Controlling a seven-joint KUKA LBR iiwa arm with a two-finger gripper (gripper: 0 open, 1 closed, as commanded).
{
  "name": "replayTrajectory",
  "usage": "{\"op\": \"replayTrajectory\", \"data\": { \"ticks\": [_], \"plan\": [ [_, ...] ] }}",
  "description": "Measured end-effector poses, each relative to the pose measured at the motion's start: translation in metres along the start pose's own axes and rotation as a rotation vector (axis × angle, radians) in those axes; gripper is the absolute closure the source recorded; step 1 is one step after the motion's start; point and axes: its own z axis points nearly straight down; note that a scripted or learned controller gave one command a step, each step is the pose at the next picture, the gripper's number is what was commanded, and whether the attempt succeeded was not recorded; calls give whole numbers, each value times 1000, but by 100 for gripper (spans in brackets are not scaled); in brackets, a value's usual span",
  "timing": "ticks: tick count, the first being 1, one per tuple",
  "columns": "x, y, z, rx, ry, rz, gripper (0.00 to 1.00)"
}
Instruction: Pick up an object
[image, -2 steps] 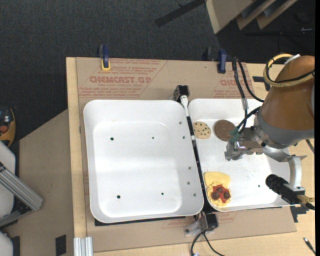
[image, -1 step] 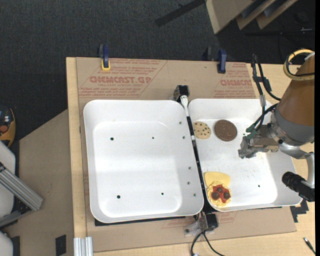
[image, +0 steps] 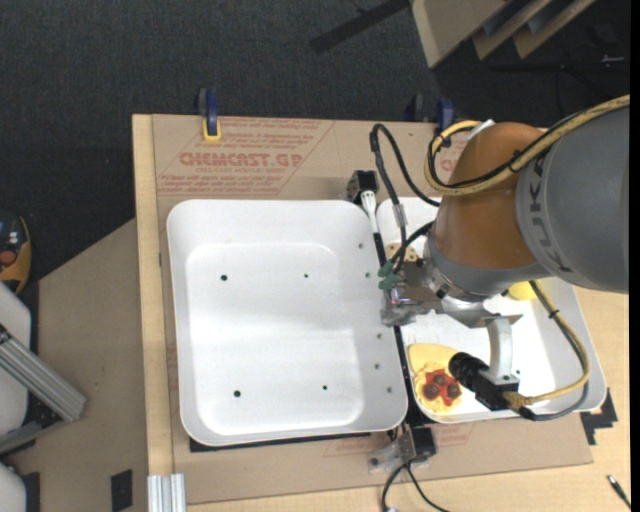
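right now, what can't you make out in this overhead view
Right bin: the arm covers most of its floor in the camera view.
Yellow piece with red spots: the arm hides its right side, so its full shape is unclear.
Small yellow thing at the arm's edge: a sliver shows, too little to identify.

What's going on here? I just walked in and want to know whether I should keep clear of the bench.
A grey KUKA arm with an orange band is reaching in from the view's right, low over the right-hand shallow white bin, on a try at picking something up. From this view I cannot tell whether it has hold of anything. A pale yellow flat piece with red blotches lies in that bin's near left corner, and a bright yellow thing peeks out beside the arm.
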Motion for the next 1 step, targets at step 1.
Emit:
{"op": "replayTrajectory", "data": {
  "ticks": [1],
  "plan": [
    [44, 26, -287, -29, -1, 7, 100]
  ]
}}
